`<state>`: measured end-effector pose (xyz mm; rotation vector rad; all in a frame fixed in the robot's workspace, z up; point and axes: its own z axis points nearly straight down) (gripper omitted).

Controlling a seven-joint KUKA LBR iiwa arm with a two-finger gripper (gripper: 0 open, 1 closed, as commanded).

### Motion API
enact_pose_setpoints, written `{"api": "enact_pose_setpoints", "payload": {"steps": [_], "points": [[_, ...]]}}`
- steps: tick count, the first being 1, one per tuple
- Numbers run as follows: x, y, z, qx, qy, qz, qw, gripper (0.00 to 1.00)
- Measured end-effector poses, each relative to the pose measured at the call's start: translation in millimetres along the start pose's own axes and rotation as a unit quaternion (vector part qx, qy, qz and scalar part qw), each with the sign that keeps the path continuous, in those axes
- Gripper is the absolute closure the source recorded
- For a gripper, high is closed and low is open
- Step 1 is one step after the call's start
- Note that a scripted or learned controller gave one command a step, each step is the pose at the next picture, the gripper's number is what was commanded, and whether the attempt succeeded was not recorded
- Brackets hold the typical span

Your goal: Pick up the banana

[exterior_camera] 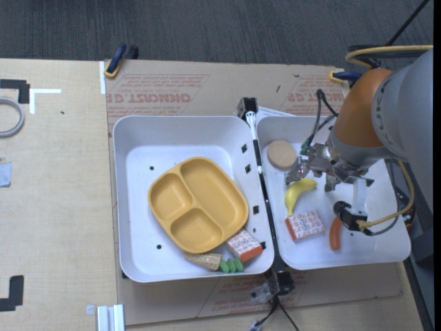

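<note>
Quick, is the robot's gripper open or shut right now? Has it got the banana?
Gripper: cannot be told whether open or shut. It sits right at the top end of the banana in the right bin, but no hold shows.

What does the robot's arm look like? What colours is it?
The arm is big, round and grey, with an orange band above the wrist. Its metal tool looks dark and silvery. Yellow and black cables loop around it.

banana (297, 194) in right bin (386, 250); plate (198, 203) in left bin (131, 185).
</note>
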<state>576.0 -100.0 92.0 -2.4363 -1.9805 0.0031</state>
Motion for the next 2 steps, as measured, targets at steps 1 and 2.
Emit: {"api": "enact_pose_setpoints", "payload": {"steps": [1,2], "points": [[-2.0,-22.6,-0.2,-0.001,0.000,-0.167,0.9859,0.00],[-2.5,-21.8,-9.9,-0.002,0.000,-0.166,0.9861,1.00]]}}
